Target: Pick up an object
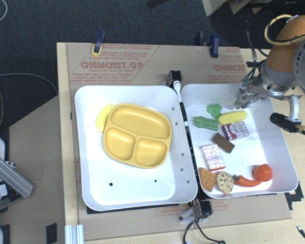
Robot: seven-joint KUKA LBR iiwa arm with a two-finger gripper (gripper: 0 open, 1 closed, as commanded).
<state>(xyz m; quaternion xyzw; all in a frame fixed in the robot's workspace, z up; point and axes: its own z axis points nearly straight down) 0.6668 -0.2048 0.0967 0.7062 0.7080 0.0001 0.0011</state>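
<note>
The grey two-finger gripper (pixel 244 98) is hovering near the right white bin's (pixel 282 159) far edge; its finger state is unclear. The yellow plastic corn cob (pixel 232 117) is lying just beside it.

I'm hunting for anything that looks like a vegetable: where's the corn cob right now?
The corn cob lies in the upper middle of the right bin, just right of the green toy pieces and directly above a red-and-white packet.

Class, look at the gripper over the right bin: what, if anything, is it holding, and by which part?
Nothing is seen held. The gripper hangs over the far part of the right bin, just beyond the corn cob, with no object between its jaws.
</note>
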